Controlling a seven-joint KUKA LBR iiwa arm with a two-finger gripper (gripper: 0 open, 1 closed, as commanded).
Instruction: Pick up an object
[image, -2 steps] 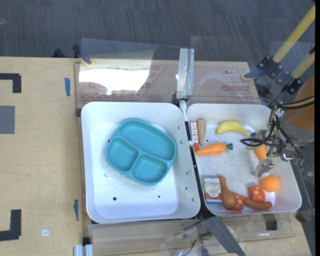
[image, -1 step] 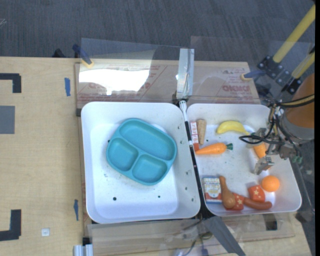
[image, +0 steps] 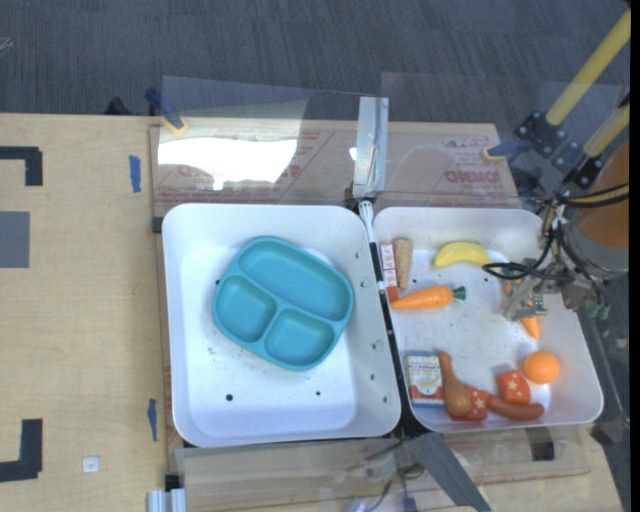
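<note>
My gripper (image: 524, 303) hangs low over the right side of the right bin (image: 470, 340), with cables bunched around the wrist. A small orange piece (image: 531, 326) lies just below its tip; I cannot tell whether it is held. An orange ball (image: 541, 367) sits a little further toward the front. A yellow banana (image: 462, 254) lies at the back of the bin. To its left are a carrot (image: 424, 297) and a tan breadstick (image: 402, 262). Along the front lie a small carton (image: 424, 378), a brown drumstick (image: 455, 390), a red block (image: 512, 385) and a red sausage (image: 515, 407).
The left bin (image: 200, 300) holds a teal divided plate (image: 284, 301). A ridge separates the two bins. Clear plastic sheets and a metal post (image: 371, 145) stand behind the bins. The arm's orange band (image: 608, 225) is at the right edge.
</note>
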